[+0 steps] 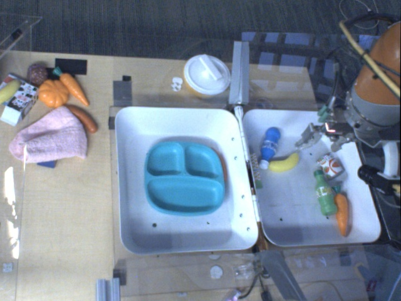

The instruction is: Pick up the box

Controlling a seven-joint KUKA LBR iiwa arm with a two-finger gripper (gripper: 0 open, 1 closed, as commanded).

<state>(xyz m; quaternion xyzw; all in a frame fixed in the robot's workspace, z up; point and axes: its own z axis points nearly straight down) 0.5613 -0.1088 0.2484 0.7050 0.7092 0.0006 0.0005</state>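
Observation:
A small white box with red and orange print [330,166] lies in the right bin [294,227], toward its right side. My gripper [322,139] hangs just above and behind the box, near the bin's far right corner. It is open, its fingers spread apart with nothing between them. The grey arm with its orange band [379,74] comes in from the right.
The right bin also holds a blue bottle [270,143], a banana [283,162], a green bottle [325,197] touching the box's near side, and a carrot [341,214]. A blue divided tray [185,176] lies in the left bin [128,168]. A pink cloth [50,137] and toy food rest on the bench at left.

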